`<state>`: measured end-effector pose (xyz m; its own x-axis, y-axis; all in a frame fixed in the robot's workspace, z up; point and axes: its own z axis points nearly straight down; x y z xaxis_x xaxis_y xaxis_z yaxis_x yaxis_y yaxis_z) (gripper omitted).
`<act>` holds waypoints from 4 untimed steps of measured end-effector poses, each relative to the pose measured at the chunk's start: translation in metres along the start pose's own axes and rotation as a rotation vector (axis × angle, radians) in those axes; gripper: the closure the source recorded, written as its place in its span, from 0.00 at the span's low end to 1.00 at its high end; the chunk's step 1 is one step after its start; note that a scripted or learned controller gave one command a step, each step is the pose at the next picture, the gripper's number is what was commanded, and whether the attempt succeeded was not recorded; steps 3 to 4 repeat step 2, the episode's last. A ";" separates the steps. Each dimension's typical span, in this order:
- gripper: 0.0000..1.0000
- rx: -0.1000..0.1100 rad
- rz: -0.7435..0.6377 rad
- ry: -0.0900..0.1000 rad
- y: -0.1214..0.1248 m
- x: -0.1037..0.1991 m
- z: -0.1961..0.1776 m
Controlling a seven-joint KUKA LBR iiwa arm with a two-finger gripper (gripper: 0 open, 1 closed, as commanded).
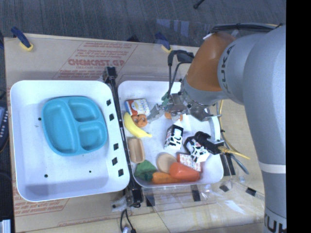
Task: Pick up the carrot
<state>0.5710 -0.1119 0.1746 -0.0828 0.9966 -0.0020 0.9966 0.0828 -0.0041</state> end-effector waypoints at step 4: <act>1.00 -0.001 -0.004 0.001 0.025 0.013 0.064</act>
